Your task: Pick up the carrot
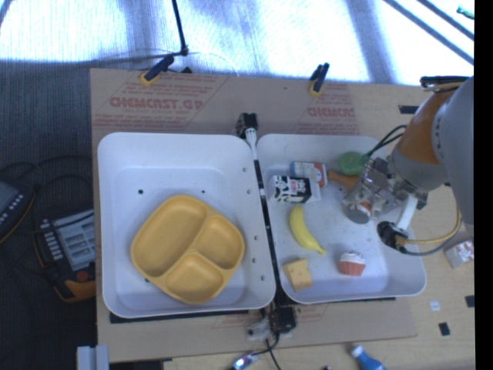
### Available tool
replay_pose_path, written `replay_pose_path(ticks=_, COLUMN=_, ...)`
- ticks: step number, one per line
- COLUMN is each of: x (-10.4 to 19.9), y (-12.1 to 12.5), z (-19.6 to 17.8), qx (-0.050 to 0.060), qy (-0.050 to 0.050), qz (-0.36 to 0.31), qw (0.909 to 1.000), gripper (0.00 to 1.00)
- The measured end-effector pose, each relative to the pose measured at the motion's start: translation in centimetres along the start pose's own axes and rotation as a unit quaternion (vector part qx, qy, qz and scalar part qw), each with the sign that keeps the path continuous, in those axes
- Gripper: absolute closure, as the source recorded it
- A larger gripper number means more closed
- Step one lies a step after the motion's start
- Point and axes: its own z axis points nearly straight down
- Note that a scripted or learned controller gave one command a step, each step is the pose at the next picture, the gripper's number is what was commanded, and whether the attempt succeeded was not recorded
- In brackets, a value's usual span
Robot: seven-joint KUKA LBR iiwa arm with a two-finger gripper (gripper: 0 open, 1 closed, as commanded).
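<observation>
Carrot (344, 179) looks like one orange stick, green top (353, 162) beside it, lying near the far edge of the right bin (400, 287), toward its right side. The gripper (360, 205) sits right over its near end, so honestly I can't tell how the gripper is set. That bin also has one banana (305, 230), one cheese wedge (298, 273), one cupcake (352, 264) and two small cartons (293, 189) near the far left corner. Left bin (115, 284) carries one yellow divided plate (188, 247), closer to the near edge.
</observation>
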Motion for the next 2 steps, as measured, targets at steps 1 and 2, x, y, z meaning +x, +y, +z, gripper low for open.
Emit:
replay_pose_path(ticks=1, x=3.0, y=2.0, z=-17.6, qx=-0.003, qy=-0.006, qz=-0.063, qw=0.9980, gripper=1.00)
replay_pose_path(ticks=2, x=0.7, y=1.1, z=-7.4, qx=0.000, qy=-0.006, qz=-0.044, qw=0.9990, gripper=1.00)
